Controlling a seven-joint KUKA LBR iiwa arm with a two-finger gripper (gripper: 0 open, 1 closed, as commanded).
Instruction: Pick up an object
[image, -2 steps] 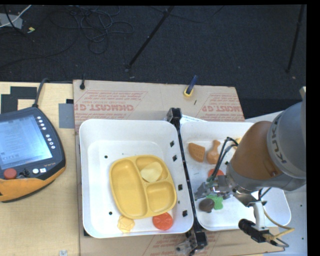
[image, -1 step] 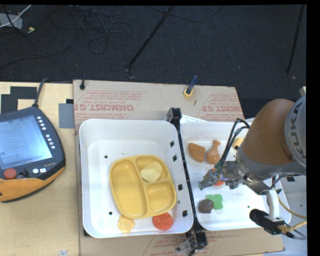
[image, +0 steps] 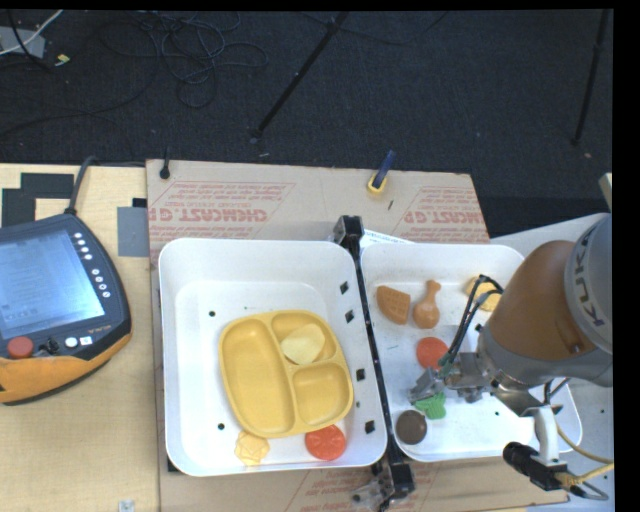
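Nearest, a brown ball (image: 411, 427) lies in the right bin (image: 455, 262). Just above it the gripper (image: 432, 392) hangs over a green toy (image: 432, 406); whether its jaws grip it I cannot tell. Farther back lie a red ball (image: 431, 351) and a drumstick (image: 428, 305)

Two white bins sit side by side on the counter (image: 80, 440). The left bin (image: 190, 300) holds a yellow tray (image: 262, 385) with a pale piece (image: 303, 346) in one compartment, and a red piece (image: 326, 441) just beside the tray. In the right bin (image: 440, 255), the end effector (image: 432, 388) hangs over a green piece (image: 432, 406), near a brown disc (image: 411, 427) and a red ball (image: 432, 351).
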